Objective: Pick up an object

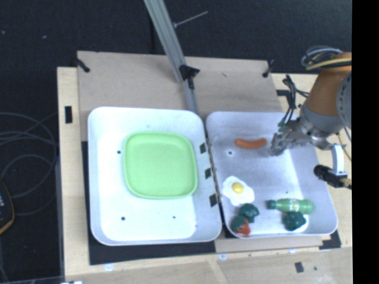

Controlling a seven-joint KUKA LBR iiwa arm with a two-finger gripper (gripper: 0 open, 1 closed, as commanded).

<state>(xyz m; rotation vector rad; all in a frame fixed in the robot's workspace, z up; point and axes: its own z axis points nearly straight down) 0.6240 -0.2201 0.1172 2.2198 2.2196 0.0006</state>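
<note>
Camera view, gripper (278,145) just beside sausage (250,142)

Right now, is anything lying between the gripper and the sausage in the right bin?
Nothing visible does. The gripper sits just right of the sausage, with bare white bin floor between them. The fried egg, green bottle and broccoli pieces lie nearer the bin's front edge, off that line.

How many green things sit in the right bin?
3: a bottle near the front right, a dark lump just below it, and a broccoli-like piece by the egg.
</note>
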